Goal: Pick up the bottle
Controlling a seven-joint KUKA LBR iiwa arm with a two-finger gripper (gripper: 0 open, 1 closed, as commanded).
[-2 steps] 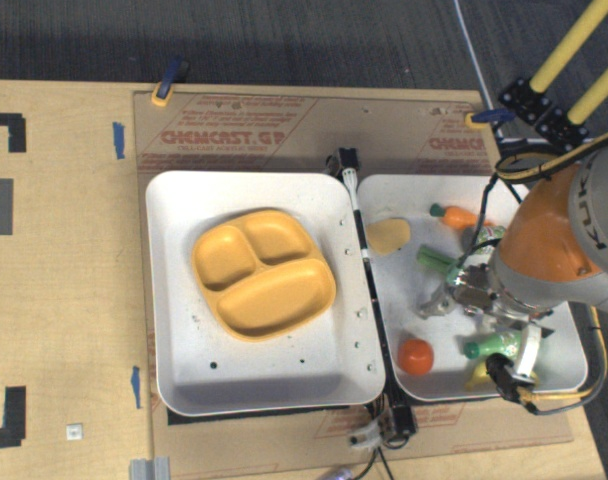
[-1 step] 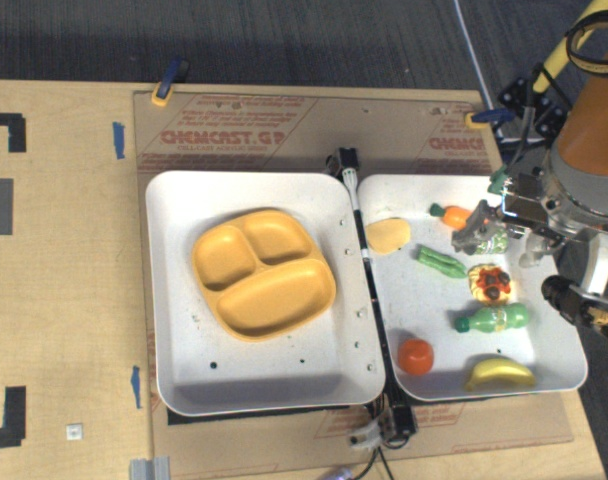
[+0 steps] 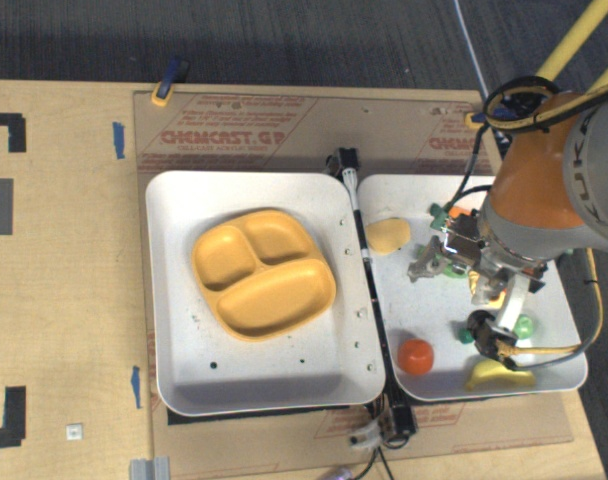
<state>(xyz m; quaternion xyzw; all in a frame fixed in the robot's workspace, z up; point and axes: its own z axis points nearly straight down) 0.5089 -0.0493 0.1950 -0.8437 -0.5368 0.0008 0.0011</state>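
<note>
A yellow plate (image 3: 264, 286) lies in the left bin (image 3: 174, 368) on a brown bench (image 3: 64, 268). Beyond the plate, the floor (image 3: 234, 18) is dark grey. Right of the plate, over the right bin (image 3: 404, 193), you see the gripper (image 3: 429, 263). You cannot tell if it is spread or pressed together. The bottle (image 3: 452, 270) seems to be the small green thing right by it, mostly hidden.

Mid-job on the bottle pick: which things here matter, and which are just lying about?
For the job: gripper; green thing partly hidden by the arm, possibly the bottle, though I cannot tell; right bin holding it.
Lying about: yellow plate in left bin; pale lump, red ball and banana in right bin.
</note>
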